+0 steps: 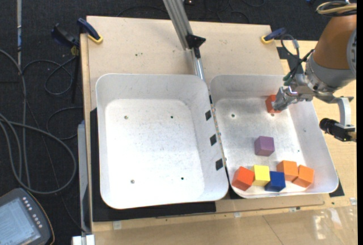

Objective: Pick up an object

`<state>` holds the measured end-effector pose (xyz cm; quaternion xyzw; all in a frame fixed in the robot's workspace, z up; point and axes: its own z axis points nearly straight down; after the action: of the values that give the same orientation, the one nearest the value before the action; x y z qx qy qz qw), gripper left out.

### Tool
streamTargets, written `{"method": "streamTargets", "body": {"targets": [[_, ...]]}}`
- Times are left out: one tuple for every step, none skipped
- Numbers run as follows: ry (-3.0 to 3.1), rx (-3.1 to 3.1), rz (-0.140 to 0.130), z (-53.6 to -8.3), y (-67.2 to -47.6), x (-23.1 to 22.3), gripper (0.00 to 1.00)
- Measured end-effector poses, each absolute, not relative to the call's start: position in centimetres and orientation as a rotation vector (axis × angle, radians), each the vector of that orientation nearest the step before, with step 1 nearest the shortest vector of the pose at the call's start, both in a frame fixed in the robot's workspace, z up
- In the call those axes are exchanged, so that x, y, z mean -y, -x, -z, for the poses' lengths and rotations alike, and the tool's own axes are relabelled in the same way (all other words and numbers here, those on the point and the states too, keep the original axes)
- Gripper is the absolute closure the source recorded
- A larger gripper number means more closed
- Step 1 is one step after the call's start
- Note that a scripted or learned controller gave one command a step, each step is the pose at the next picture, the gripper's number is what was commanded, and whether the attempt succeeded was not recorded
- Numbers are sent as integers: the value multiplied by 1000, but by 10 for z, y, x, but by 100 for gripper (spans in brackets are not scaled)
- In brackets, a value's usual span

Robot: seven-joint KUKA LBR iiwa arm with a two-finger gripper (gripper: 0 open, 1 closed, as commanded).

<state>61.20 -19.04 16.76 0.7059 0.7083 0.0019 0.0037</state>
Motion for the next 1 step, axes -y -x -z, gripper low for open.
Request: {"method": "streamTargets", "body": {"targets": [[-2213, -2220, -5, -215, -614, 191, 100]]}}
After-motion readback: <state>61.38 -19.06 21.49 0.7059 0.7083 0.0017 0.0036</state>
